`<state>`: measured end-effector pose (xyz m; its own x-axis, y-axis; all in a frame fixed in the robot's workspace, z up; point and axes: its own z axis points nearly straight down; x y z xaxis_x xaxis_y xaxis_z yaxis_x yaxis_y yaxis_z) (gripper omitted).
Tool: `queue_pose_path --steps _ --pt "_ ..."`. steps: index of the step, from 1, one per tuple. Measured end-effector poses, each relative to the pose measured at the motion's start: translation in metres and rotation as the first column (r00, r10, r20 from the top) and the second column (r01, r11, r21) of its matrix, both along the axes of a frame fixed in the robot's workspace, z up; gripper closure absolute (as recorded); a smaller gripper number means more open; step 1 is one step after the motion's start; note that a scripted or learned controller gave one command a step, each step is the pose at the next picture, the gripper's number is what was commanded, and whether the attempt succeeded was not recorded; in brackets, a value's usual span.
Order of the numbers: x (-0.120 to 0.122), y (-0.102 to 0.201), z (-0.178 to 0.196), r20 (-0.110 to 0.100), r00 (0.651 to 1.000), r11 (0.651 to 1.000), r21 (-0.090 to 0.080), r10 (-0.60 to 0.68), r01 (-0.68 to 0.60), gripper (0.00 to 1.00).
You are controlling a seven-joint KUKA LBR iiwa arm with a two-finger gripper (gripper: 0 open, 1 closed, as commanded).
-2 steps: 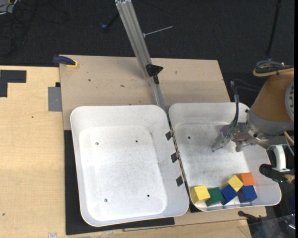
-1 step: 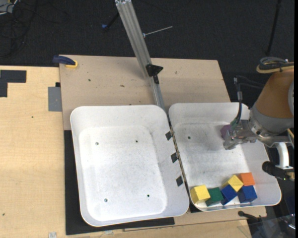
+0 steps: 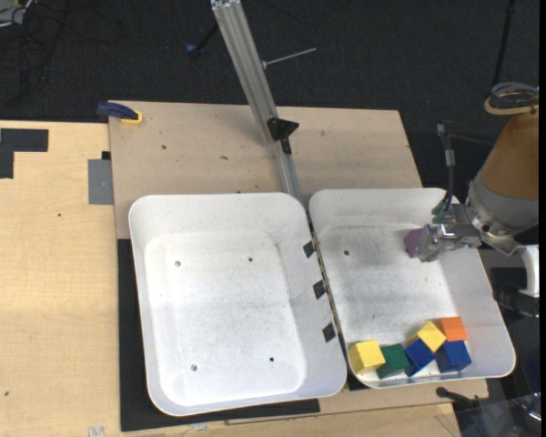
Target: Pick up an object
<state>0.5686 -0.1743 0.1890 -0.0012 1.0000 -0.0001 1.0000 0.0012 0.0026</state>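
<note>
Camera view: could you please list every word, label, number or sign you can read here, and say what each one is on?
None: no readable text anywhere.
The blocks in the right bin are plain coloured.
The black shapes on the bench are marks, not letters.

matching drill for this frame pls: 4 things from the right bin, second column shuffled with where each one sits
Things:
1. orange block
2. green block
3. hand
4. leftmost yellow block

Places:
A. upper right part of the right bin
B. left end of the block cluster
C. right of that yellow block, touching it
D. top right of the cluster

Pairs: 1-D, 2-C, 3-A, 4-B
</note>
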Motion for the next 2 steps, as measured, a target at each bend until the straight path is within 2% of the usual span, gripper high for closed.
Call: queue_pose_path --steps 1,2 --pt "0.004 0.003 0.063 0.002 1.0 1.0 -0.001 0.0 0.0 1.0" --pt "0.004 0.002 0.091 -0.001 1.0 1.0 0.0 0.0 0.0 1.0"
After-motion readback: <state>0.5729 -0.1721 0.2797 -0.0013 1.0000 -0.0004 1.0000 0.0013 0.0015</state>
